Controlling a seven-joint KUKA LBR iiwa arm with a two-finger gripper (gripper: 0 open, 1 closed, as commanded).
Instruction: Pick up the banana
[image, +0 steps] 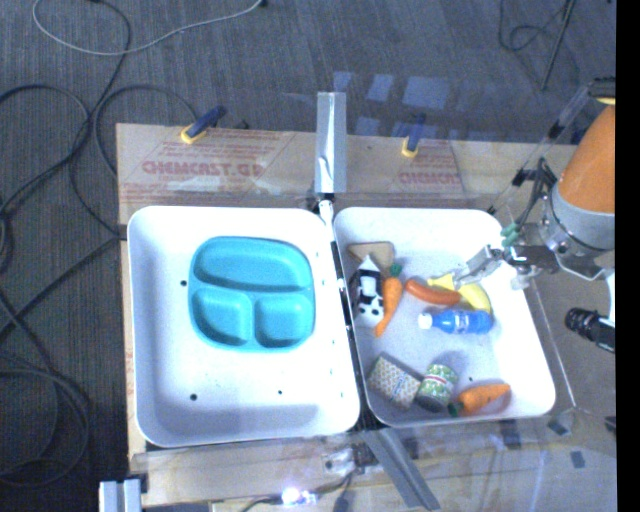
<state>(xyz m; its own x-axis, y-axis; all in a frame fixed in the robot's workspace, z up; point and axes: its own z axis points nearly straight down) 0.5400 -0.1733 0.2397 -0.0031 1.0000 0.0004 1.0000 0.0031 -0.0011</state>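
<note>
The yellow banana (474, 295) lies in the right bin (530, 345), toward its upper right. An orange-red carrot (432, 293) lies against its left side and a blue bottle (457, 321) just below it. My gripper (483, 264) hangs just above and slightly right of the banana, reaching in from the right with the arm's orange band (600, 160) behind it. Nothing shows between the gripper and the banana that tells me whether they touch.
A black-and-white cow toy (368, 293) and a second carrot (388, 303) sit at the right bin's left. A patterned box (392, 381), a green can (437, 385) and an orange carrot (483, 397) lie near its front. The left bin (160, 380) holds a blue divided tray (253, 292).
</note>
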